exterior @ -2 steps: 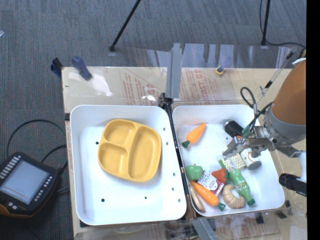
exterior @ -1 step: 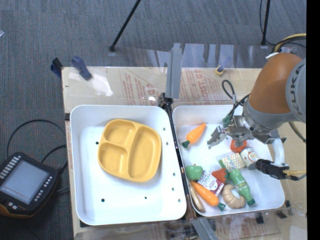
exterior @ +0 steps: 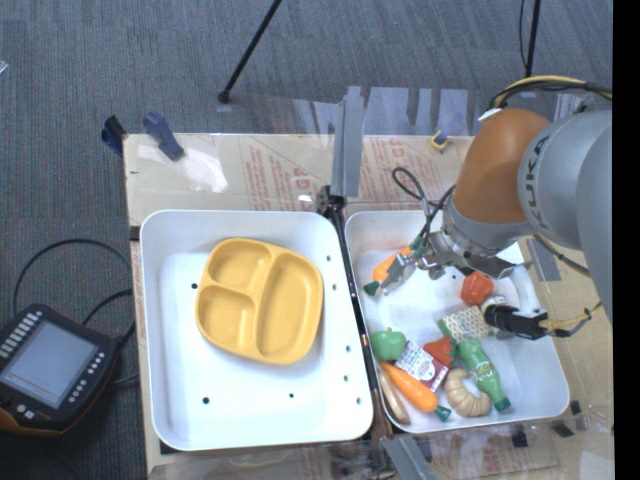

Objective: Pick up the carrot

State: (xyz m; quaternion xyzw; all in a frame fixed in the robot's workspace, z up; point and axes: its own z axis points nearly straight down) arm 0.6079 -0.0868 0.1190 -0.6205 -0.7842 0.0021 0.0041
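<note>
A small orange carrot (exterior: 383, 266) with a green top lies at the left side of the right bin (exterior: 545, 388), close to the divider. My gripper (exterior: 403, 268) is low over it, right against its right side and covering part of it. A second, larger orange carrot (exterior: 411, 387) lies near that bin's front edge, well away from the gripper.
The right bin also holds a green pepper (exterior: 389, 343), a red tomato-like piece (exterior: 477, 287), a green bottle (exterior: 482, 371), a croissant (exterior: 466, 394) and a red packet (exterior: 428, 360). A yellow divided plate (exterior: 262, 300) sits in the left bin (exterior: 170, 388). A teach pendant (exterior: 45, 363) lies at far left.
</note>
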